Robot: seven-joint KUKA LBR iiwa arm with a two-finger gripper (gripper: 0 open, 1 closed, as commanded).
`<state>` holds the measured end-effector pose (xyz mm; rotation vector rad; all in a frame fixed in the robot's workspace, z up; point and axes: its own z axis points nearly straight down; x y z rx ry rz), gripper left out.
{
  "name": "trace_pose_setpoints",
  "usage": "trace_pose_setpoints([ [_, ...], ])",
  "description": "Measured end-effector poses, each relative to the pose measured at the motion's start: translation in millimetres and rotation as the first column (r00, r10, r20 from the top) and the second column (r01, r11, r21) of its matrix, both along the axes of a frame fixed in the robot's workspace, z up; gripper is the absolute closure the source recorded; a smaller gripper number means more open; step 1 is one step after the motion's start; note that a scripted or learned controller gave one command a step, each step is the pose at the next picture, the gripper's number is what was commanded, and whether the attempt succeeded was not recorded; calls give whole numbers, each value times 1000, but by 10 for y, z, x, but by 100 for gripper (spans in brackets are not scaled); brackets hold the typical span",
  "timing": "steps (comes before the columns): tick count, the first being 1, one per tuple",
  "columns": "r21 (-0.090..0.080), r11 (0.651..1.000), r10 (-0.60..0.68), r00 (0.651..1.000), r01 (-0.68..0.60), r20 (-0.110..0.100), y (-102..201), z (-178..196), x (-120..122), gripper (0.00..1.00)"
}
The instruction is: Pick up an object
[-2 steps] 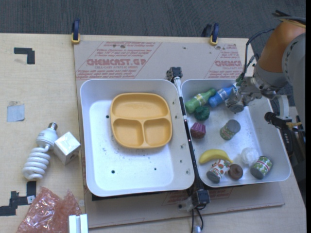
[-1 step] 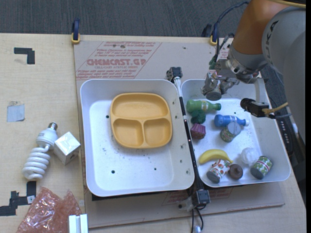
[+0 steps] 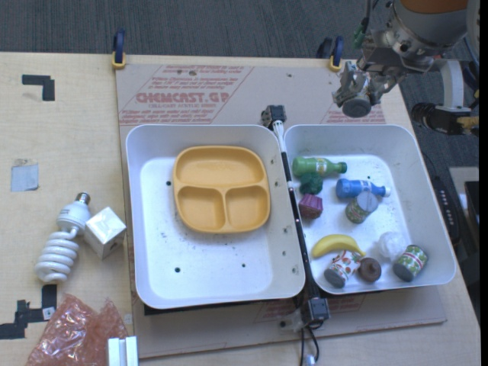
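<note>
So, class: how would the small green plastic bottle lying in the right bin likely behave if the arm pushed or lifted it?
The small green plastic bottle lies on its side, so a push would probably roll it. It looks like a hollow toy, likely light. Its smooth, rounded body may slip from a pinch, and the dark green object touching it would probably shift too.

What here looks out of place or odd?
A spiral bulb and a white cube lie loose on the bench left of the bins, with crumpled pink wrap below them. In the right bin, the green bottle and blue bottle lie on their sides.
</note>
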<state>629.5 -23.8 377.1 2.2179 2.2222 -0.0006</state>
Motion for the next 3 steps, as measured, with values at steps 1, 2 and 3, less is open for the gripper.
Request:
trace_pose_setpoints([
  [1,0,1000,0,1000,0,-1,309,-842,49,100],
  [2,0,1000,0,1000,0,-2,1017,-925,64,100],
  [3,0,1000,0,1000,0,-1,1007,-821,295,100],
])
